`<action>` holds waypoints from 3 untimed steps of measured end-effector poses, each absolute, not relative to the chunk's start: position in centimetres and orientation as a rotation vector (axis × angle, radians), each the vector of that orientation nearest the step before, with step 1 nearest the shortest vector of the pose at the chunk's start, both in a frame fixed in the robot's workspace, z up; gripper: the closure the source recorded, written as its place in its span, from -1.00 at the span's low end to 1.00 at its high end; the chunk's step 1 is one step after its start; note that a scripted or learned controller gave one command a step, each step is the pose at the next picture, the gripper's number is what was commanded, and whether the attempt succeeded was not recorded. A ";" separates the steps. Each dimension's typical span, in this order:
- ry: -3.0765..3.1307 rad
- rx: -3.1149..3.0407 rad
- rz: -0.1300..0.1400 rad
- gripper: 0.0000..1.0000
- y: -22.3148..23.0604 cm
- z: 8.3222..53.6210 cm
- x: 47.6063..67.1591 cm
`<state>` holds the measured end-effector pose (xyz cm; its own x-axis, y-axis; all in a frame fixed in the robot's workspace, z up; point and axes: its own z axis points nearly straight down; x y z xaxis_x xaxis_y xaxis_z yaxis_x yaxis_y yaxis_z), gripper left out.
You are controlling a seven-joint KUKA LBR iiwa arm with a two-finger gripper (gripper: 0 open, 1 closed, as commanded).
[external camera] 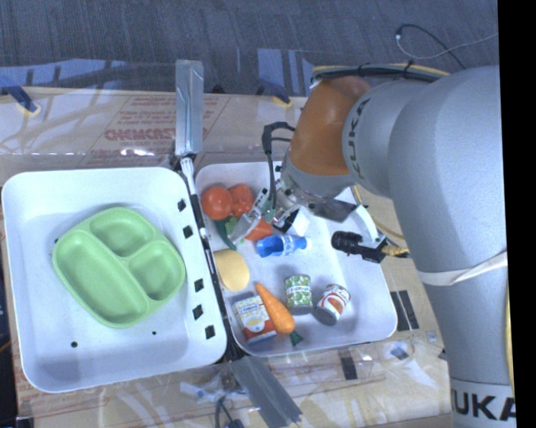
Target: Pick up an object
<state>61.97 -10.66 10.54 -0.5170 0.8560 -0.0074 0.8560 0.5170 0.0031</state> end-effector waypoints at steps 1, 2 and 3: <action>2.722 1.526 0.006 1.00 -10.6 11.7 62.3; 2.737 1.541 0.002 1.00 -0.9 19.3 65.7; 2.854 1.302 0.001 1.00 -4.9 28.3 65.7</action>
